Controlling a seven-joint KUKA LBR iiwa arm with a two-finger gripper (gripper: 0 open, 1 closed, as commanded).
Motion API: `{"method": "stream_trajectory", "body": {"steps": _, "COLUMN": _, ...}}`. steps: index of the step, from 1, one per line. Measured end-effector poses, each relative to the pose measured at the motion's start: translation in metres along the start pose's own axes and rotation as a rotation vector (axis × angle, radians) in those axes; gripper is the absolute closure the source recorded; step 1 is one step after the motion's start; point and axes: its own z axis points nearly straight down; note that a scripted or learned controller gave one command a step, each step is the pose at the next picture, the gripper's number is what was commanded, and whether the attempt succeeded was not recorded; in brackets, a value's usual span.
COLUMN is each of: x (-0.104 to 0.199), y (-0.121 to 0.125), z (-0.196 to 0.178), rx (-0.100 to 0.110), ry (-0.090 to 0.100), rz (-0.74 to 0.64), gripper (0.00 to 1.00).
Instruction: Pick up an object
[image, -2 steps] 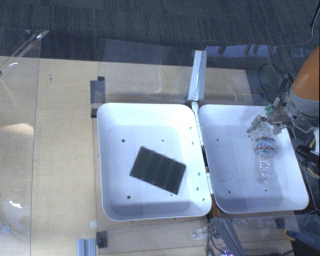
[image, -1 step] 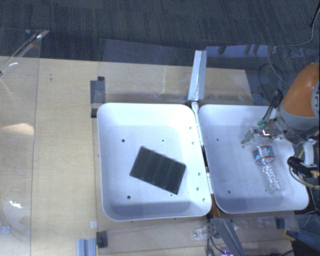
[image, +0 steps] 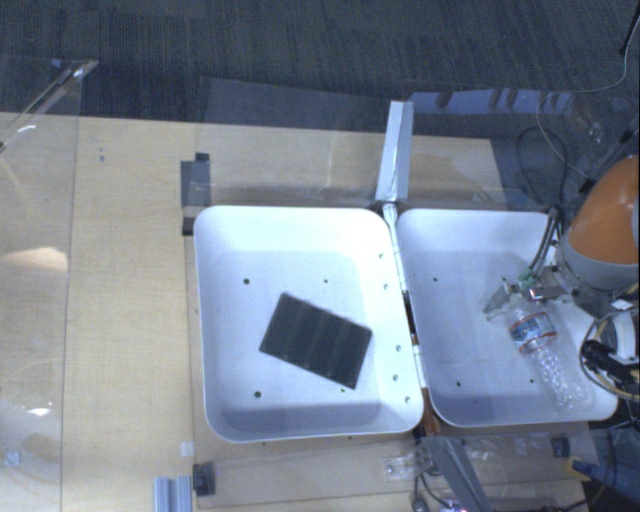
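A wooden bench (image: 120, 300) holds two shallow white plastic bins side by side. In the left bin (image: 225, 240), a dark grey flat ridged rectangular pad (image: 316, 340) lies tilted, near the middle. In the right bin (image: 450, 240), a clear plastic bottle with a blue label (image: 540, 350) lies on its side toward the right edge. The metal two-finger gripper (image: 515, 296) sits just beside the bottle's far end; whether it is wide or closed cannot be told. The grey arm with its orange band (image: 605, 225) enters from the right.

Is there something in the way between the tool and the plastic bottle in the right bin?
Nothing visible stands between them. The tool is in the right bin just above the plastic bottle, which lies on the bin floor. The dark flat pad lies apart in the left bin.
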Motion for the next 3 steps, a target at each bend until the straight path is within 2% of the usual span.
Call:
{"method": "stream_trajectory", "body": {"steps": 1, "x": 0.001, "y": 0.003, "z": -0.012, "rx": -0.007, "ry": -0.001, "rz": -0.002, "gripper": 1.00}}
{"method": "stream_trajectory", "body": {"steps": 2, "x": 0.091, "y": 0.100, "z": -0.102, "rx": 0.002, "ry": 0.002, "rz": -0.029, "gripper": 1.00}}
{"method": "stream_trajectory", "body": {"steps": 3, "x": 0.090, "y": 0.100, "z": -0.102, "rx": 0.002, "ry": 0.002, "rz": -0.029, "gripper": 0.00}}
